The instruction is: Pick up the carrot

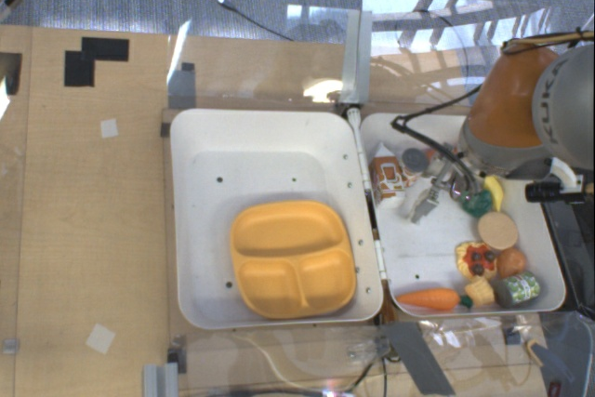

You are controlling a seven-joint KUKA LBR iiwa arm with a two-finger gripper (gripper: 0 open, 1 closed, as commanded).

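The orange carrot with a green tip lies on its side along the front wall of the right bin. My gripper hangs over the middle of that bin, pointing down and to the left. It is well behind the carrot and apart from it. Its fingers are open with nothing between them. The grey arm with its orange band reaches in from the right.
Beside the carrot sit a yellow cheese wedge, a pizza slice, a green can and a round bun. A banana and a snack packet lie farther back. The left bin holds a yellow divided plate.
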